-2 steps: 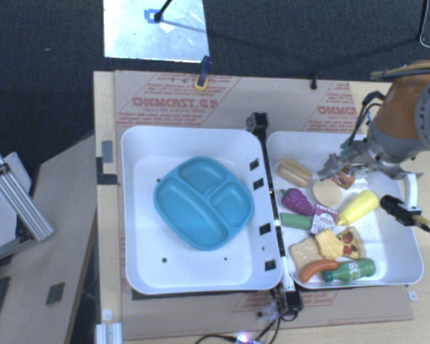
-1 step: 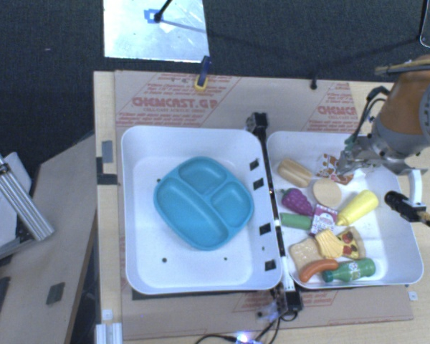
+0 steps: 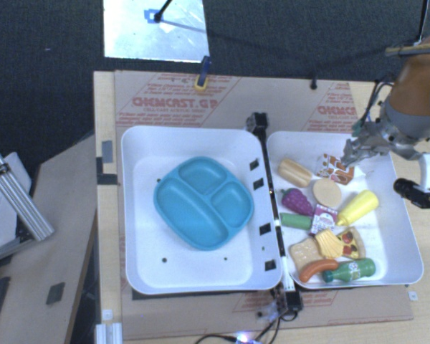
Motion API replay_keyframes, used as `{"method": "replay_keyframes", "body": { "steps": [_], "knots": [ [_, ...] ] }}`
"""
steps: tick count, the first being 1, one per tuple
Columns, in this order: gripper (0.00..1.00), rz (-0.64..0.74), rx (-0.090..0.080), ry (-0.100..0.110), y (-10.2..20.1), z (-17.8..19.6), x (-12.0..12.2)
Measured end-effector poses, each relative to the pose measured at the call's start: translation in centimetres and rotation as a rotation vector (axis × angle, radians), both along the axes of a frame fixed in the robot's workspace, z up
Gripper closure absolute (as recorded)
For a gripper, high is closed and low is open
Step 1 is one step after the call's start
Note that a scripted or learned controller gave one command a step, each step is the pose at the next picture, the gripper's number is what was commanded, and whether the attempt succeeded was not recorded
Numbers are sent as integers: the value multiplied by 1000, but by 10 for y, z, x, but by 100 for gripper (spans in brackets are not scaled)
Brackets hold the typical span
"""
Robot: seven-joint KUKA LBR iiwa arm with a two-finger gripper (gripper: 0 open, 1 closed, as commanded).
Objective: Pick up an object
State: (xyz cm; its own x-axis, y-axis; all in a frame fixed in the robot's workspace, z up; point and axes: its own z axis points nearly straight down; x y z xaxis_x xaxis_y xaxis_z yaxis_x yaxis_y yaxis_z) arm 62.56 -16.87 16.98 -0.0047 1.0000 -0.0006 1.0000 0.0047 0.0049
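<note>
My jaws hang over the far end of the right shallow white bin, directly above a small red-and-white patterned packet. Whether they are wide, narrow or touching the packet, I cannot tell. A divided blue plastic plate lies in the left white bin.

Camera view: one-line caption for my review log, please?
Arm's hand poised over a small red-and-white packet in the toy-food-filled right bin; blue divided plate in left bin.
</note>
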Motion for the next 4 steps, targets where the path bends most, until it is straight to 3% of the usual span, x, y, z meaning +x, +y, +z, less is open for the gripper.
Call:
{"method": "replay_keyframes", "body": {
  "steps": [1,3,4],
  "knots": [
    [100,1,-1,-3,0,55,2],
    [100,2,1,5,87,65,-52],
    [100,1,2,8,120,45,-88]
  ]
}}
